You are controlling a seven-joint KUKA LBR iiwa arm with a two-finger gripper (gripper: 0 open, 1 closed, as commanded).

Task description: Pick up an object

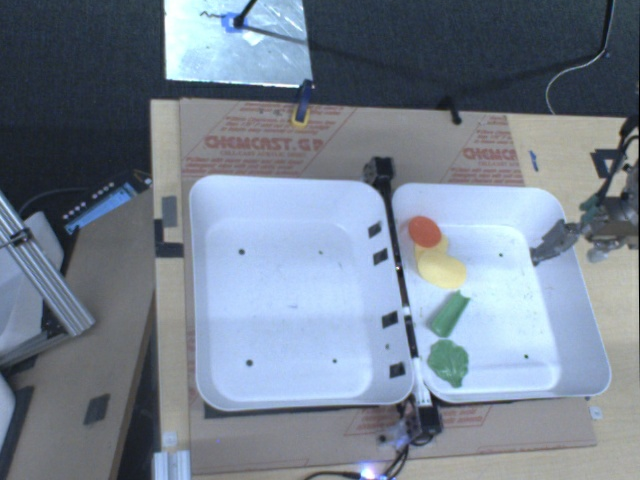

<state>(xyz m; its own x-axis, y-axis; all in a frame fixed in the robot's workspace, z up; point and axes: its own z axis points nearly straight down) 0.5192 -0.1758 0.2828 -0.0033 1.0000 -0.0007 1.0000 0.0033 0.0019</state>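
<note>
Four small objects lie along the left side of the right bin (pixel 560 363): an orange round piece (pixel 425 231), a yellow lump (pixel 441 268), a green elongated piece (pixel 449 314) and a green leafy piece (pixel 448 361). My gripper (pixel 548 243) reaches in at the bin's right rim, well to the right of the objects. Nothing is seen between its fingers.
The left bin (pixel 215 298) sits beside the right one, joined by a black divider with clips (pixel 396 288). A shiny metal sheet (pixel 237 26) lies at the back. Cables run across the dark floor. A metal frame (pixel 35 278) stands at the far left.
</note>
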